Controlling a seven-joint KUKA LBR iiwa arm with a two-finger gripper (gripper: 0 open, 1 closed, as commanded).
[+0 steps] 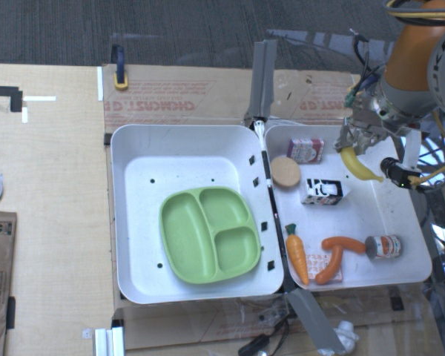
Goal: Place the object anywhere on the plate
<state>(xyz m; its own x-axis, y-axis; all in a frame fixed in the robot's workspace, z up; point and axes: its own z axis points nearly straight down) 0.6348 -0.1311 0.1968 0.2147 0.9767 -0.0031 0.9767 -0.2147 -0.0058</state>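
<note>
A green three-section plate (210, 233) lies in the left bin (133, 199), with nothing on it. Over the upper right part of the right bin (408, 221), my gripper (354, 144) is shut on the top end of a yellow banana (360, 167). The banana hangs down and to the right from the fingers. The plate is far to the gripper's lower left, across the divider between the bins.
The right bin also holds a pink carton (305, 150), a round tan bun (285, 172), a black-and-white carton (323, 191), a carrot (297, 254), an orange sausage (334, 254) and a small can (383, 247). A yellow clamp (119, 76) sits behind the left bin.
</note>
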